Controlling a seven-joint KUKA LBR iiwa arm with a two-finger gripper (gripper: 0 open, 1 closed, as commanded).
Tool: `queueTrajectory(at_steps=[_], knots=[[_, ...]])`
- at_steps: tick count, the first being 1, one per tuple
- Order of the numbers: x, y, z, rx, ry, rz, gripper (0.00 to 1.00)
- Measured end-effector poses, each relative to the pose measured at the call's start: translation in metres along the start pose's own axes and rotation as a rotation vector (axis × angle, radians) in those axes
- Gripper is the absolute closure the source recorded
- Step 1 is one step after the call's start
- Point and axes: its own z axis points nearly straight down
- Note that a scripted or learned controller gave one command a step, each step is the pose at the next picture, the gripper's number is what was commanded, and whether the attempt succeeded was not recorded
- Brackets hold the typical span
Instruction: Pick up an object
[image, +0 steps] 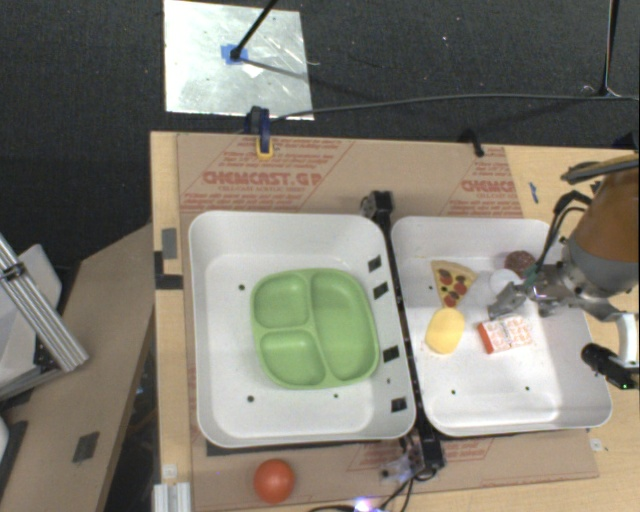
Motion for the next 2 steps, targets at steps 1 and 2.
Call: queueTrajectory(at_steps=[1,2], knots=[[-0.0002,0.0052,0.032,-0.015,-0.002,0.002,0.0],[0.0001,0.0023,0.0248,-0.006,-0.001,0.0,1.0]])
